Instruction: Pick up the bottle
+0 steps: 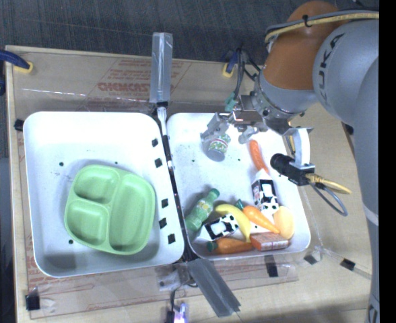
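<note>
Two white bins are sitting side by side on the desk (pixel 83 73). Over the right bin (pixel 184 136), the gripper (pixel 242 118) is hovering at about twelve o'clock, beside a small grey cup (pixel 217 144); whether it is released or clenched cannot be told. Down at seven o'clock, the green bottle (pixel 202 209) is lying tilted, touching a banana (pixel 230 213) and carrots (pixel 260 217). A green divided plate (pixel 110 209) is resting in the left bin (pixel 43 133).

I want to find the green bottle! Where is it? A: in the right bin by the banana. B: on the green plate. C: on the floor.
A: the green bottle lies in the right bin, just left of the banana.
</note>
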Available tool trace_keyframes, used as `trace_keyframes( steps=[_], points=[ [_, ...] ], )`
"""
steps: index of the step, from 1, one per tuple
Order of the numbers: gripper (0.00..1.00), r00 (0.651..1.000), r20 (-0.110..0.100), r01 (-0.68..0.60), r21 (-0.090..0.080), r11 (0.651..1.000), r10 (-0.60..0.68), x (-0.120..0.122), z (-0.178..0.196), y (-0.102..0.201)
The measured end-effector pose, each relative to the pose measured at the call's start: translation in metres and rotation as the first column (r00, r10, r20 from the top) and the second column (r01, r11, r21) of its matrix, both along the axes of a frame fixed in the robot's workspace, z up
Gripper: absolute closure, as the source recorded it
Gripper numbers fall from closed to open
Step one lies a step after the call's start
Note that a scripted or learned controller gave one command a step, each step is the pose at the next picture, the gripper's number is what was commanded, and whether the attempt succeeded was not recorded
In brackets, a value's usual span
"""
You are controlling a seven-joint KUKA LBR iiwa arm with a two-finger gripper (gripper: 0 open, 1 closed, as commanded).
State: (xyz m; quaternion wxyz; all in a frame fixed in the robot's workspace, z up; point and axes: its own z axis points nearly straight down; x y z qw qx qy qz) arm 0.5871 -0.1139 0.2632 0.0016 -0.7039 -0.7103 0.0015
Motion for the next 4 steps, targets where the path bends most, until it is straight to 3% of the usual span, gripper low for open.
trace_keyframes(
  steps=[1,2,3,4],
  points=[
    [0.0,0.906,0.001,-0.423,0.001,0.906,0.423,-0.033,-0.055,0.125],
    [0.0,0.962,0.001,-0.274,-0.001,0.962,0.274,-0.03,-0.072,0.206],
    [0.0,1.0,0.0,0.03,0.001,1.0,-0.03,-0.083,-0.172,0.217],
    [1.0,1.0,-0.009,0.024,0.004,1.0,-0.023,-0.084,-0.161,0.219]
  ],
)
